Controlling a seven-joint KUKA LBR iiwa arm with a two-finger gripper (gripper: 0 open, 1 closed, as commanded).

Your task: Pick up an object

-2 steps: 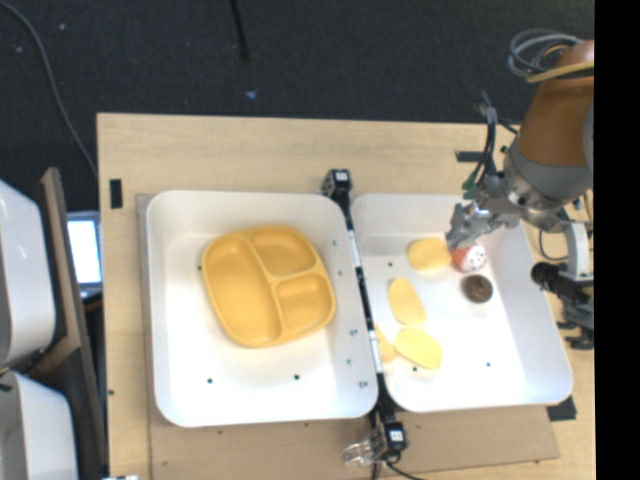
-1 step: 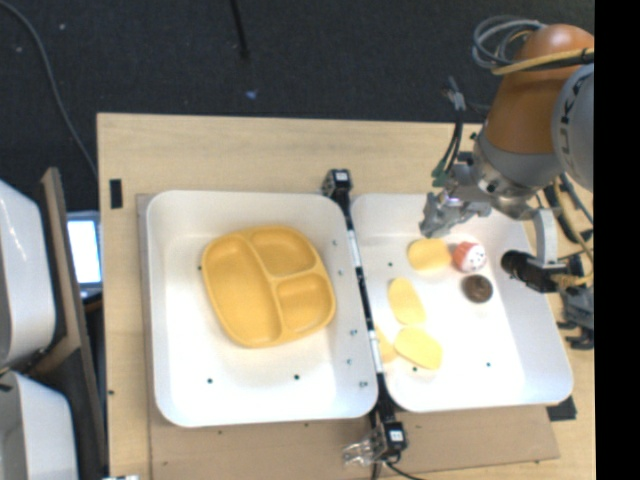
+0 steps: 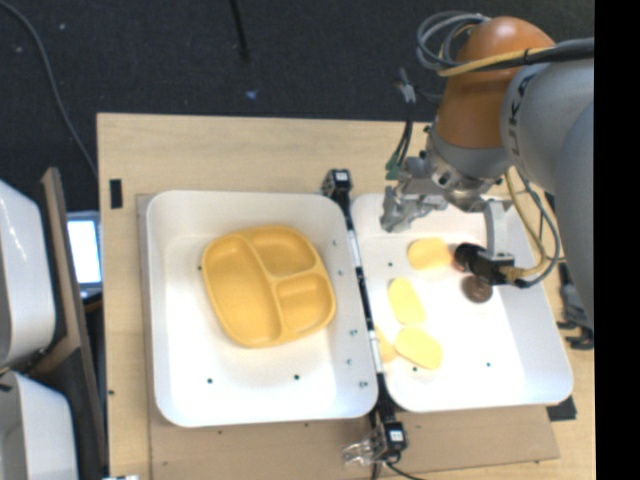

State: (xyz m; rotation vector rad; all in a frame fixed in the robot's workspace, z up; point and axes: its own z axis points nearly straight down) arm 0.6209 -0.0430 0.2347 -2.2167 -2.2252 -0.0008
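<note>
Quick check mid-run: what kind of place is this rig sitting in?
Probably a robotics lab test bench: two white bins clamped side by side on a wooden bench, toy-like yellow pieces and a yellow divided tray, loose cables on dark floor.

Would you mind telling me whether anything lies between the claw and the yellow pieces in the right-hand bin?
Nothing visible does. The claw hangs over the far left part of the right bin, and the nearest yellow piece lies just beside it on bare white floor. A small brown object sits further right, off that path.
</note>
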